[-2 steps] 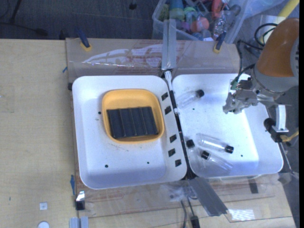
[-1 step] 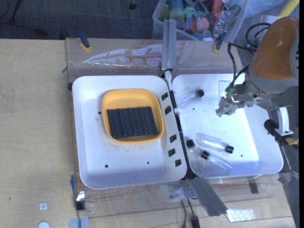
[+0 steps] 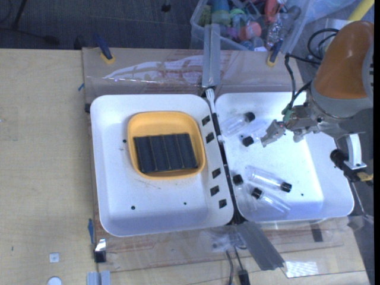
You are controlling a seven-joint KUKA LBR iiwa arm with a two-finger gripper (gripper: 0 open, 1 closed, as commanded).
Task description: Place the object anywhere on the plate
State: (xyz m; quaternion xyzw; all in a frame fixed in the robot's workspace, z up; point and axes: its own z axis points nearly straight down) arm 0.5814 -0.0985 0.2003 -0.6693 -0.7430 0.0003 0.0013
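Over the right bin's (image 3: 332,200) top edge, gripper (image 3: 274,133) hanging — cannot tell its state. Plate (image 3: 135,126) in left bin — dark block (image 3: 165,153) on it, clear tubes (image 3: 268,183) left.

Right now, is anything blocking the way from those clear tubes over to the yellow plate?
The raised rims where the two bins meet lie between the clear tubes and the yellow plate, which already carries a dark ridged block.

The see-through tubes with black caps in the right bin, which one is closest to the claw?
The upper tube, lying near the bin's top-left corner, sits closest to the claw. The other tubes lie lower down, towards the bin's front edge.
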